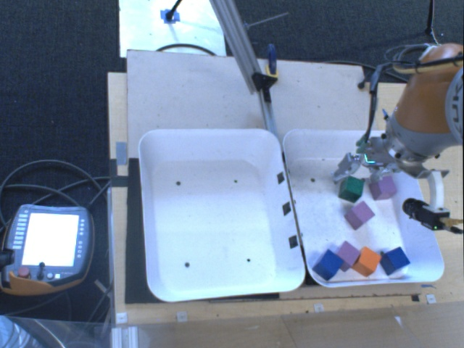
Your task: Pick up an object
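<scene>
The right bin (319, 172) holds several small cubes. A green cube (351, 188) and a purple cube (383, 187) lie side by side near the bin's middle, with another purple cube (359, 214) just in front of them. My gripper (365, 169) hangs just behind and above the green and purple cubes, open, with nothing between its fingers. One grey finger (345, 168) points down-left toward the green cube. Along the bin's front lie a blue cube (328, 264), a purple cube (349, 253), an orange cube (367, 261) and a second blue cube (394, 260).
The left bin (156, 194) stands beside the right one, its wall meeting it at the middle. A slanted metal pole (239, 38) with a clamp rises behind the bins. A teach pendant (47, 246) lies at the far left. Cables hang by the wrist.
</scene>
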You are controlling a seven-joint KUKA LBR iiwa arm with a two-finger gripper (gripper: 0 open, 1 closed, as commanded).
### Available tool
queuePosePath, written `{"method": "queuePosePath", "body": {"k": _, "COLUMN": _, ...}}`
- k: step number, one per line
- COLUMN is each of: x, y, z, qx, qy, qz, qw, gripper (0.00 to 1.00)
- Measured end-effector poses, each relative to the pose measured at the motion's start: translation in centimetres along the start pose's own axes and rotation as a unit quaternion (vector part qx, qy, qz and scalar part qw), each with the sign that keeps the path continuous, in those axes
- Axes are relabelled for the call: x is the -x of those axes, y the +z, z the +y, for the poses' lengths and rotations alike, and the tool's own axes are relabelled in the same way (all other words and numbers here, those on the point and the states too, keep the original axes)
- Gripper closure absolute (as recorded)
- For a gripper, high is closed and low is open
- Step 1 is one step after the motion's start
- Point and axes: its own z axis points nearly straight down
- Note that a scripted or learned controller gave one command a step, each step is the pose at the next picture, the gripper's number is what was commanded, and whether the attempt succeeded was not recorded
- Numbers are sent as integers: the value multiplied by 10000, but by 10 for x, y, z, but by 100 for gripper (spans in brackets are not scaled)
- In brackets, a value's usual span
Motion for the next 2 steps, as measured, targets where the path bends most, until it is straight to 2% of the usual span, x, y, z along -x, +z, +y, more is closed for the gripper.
{"method": "queuePosePath", "body": {"k": 1, "x": 0, "y": -2, "z": 1, "qx": 22, "qy": 5, "qz": -3, "qw": 10000, "gripper": 0}}
{"method": "queuePosePath", "body": {"k": 2, "x": -5, "y": 59, "z": 2, "qx": -4, "qy": 11, "qz": -2, "qw": 10000, "gripper": 0}}
